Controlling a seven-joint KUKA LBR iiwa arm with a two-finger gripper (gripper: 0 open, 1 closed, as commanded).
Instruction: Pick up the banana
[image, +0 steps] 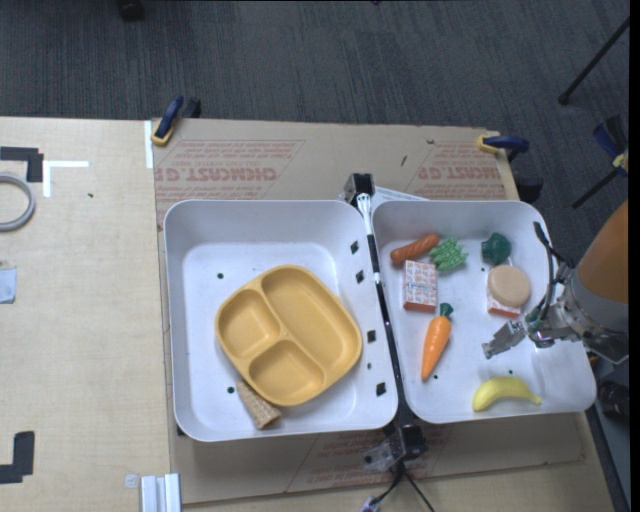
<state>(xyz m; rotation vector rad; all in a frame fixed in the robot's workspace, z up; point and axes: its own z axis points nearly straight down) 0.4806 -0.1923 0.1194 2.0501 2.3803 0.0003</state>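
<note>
The yellow banana (506, 393) lies flat at the front of the right bin (575, 395), close to its front wall. My gripper (518, 333) hangs at the bin's right side, a short way behind the banana and apart from it. It is open, and nothing sits between its fingers. The grey arm with its orange band (612, 262) comes in from the right edge.
The right bin also holds a carrot (435, 341), a pink wafer block (420, 285), a round bun (509, 288), a red-orange sausage (414, 248) and green vegetables (449, 254). The left bin (190, 300) holds a yellow divided plate (290, 335) and a brown cracker (258, 405).
</note>
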